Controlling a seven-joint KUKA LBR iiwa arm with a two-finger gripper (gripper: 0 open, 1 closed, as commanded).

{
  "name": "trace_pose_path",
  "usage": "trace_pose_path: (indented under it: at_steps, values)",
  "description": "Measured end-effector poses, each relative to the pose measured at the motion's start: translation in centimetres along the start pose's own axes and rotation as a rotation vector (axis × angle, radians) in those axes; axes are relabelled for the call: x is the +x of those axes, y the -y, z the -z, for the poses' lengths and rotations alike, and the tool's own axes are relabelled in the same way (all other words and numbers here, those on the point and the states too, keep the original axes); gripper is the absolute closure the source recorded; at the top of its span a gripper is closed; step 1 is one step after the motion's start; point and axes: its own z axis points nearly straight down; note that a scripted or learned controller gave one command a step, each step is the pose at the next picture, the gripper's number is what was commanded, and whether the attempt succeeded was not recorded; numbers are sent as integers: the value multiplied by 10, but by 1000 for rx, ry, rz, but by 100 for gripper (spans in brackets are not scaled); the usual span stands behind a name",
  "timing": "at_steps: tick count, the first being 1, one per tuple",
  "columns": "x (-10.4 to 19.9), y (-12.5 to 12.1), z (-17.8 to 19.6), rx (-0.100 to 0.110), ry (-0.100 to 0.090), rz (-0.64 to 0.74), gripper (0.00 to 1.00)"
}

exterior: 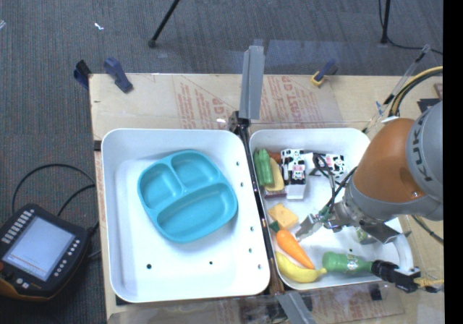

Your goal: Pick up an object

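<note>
The right bin (pixel 311 132) holds several small items. An orange carrot (pixel 293 246) lies near the bin's left wall, with a yellow banana (pixel 296 270) below it and a green bottle (pixel 347 263) to the right. A yellow block (pixel 282 215) sits just above the carrot. Further back lie a green pickle (pixel 261 166) and two black-and-white cow toys (pixel 293 164). My gripper (pixel 309 226) hangs low in this bin, just right of the carrot's upper end and beside the yellow block. Nothing visible is lifted with it.
The left bin (pixel 116 171) holds a blue divided plate (pixel 188 194). A grey post (pixel 252 84) stands behind the gap between the bins. A teach pendant (pixel 36 246) lies on the floor at the left. Cables run by the arm at the right.
</note>
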Motion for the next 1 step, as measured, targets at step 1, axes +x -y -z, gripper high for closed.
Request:
trace_pose_path:
  at_steps: [1]
  values:
    - [2,-69,-3,1,1,91,0]
